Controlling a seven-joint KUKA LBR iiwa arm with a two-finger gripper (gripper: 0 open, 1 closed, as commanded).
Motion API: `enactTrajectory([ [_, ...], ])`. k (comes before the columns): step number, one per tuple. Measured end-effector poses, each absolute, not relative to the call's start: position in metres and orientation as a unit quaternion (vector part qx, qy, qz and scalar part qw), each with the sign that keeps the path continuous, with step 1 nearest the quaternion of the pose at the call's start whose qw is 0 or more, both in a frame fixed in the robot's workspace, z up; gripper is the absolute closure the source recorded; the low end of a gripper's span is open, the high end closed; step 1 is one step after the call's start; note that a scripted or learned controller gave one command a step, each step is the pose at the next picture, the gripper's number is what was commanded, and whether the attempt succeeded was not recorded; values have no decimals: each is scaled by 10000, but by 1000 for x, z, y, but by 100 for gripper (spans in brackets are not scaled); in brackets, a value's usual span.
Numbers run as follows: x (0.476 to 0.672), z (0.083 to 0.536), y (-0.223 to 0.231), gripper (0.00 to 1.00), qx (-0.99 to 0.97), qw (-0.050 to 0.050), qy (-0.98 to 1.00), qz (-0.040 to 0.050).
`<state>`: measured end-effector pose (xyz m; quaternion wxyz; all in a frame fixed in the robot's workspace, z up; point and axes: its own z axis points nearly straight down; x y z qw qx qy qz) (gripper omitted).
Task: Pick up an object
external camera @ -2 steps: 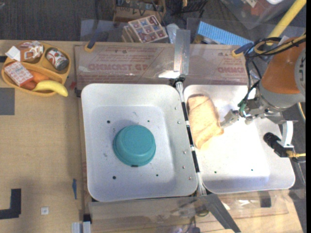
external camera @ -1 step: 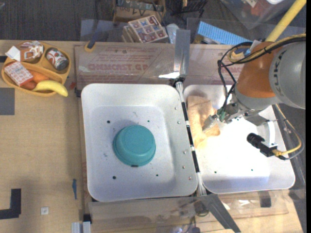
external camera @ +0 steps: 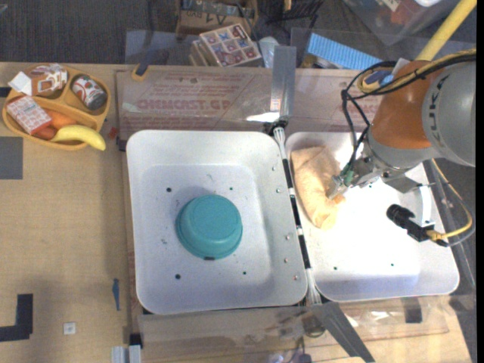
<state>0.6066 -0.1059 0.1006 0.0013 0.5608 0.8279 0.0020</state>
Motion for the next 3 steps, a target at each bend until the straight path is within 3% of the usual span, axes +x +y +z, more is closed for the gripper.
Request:
enactTrajectory([
  [1, 607, 101, -106, 0, 5609, 16, 8279, 16],
  [2, 611, 90, -106, 0, 5529, 36, 8332, 19],
  [3, 613, 100, -105, 100, 5528, 36, 8333, 36],
])
